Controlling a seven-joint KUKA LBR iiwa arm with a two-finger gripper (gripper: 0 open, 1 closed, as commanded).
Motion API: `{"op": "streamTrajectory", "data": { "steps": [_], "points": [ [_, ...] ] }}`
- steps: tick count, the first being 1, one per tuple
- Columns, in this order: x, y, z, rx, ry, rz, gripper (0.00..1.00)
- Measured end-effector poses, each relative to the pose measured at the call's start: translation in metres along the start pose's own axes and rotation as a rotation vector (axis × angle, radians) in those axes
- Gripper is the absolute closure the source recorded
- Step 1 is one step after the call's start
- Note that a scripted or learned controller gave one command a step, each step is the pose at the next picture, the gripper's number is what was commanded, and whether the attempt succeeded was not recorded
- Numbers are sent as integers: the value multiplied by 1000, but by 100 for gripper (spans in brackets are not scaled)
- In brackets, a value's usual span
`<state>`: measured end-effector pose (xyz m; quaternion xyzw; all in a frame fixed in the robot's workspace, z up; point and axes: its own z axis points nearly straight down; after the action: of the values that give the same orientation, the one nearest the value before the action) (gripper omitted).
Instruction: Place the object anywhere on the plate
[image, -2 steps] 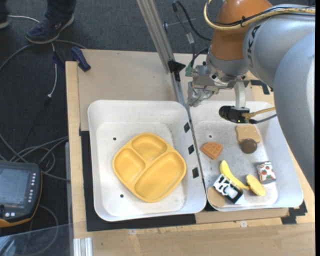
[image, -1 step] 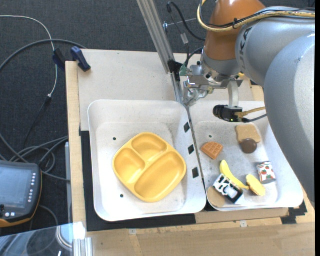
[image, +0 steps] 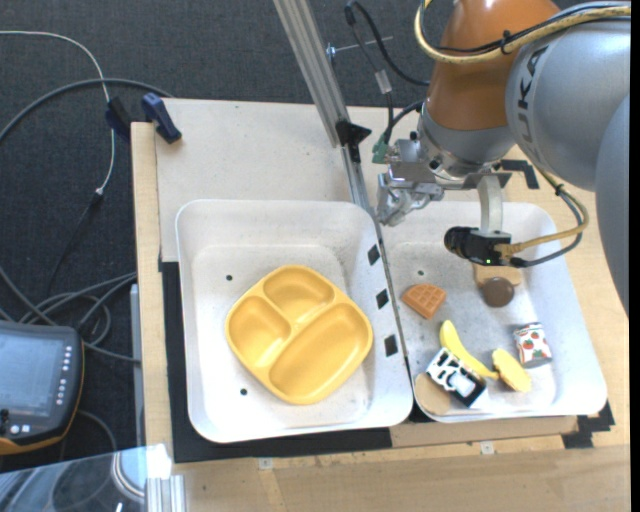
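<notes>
A yellow plate (image: 300, 333) with three compartments lies in the left bin (image: 205, 230), and nothing rests on it. In the right bin (image: 570, 300) lie an orange waffle piece (image: 424, 299), a brown round object (image: 496, 291), a yellow banana (image: 462, 350), a smaller yellow piece (image: 512, 370), a small red-and-white carton (image: 533, 345) and a black-and-white object (image: 456, 379) on a tan disc. My gripper (image: 400, 203) hangs over the far left corner of the right bin, close to the wall between the bins. It is behind the waffle piece and apart from every object.
A slanted metal pole (image: 325, 95) runs down to the divider between the bins just left of the gripper. A black unit (image: 480, 245) with a green light hangs from the arm over the right bin. Cables and a blue clamp (image: 160, 115) lie at the back left.
</notes>
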<state>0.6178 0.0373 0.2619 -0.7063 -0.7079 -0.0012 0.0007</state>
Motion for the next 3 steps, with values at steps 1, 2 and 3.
{"op": "streamTrajectory", "data": {
  "steps": [1,2,3],
  "points": [
    [0,1,-7,1,-1,0,100],
    [0,2,-18,0,0,-1,100],
    [0,2,-28,-2,1,-2,100]
  ]
}}
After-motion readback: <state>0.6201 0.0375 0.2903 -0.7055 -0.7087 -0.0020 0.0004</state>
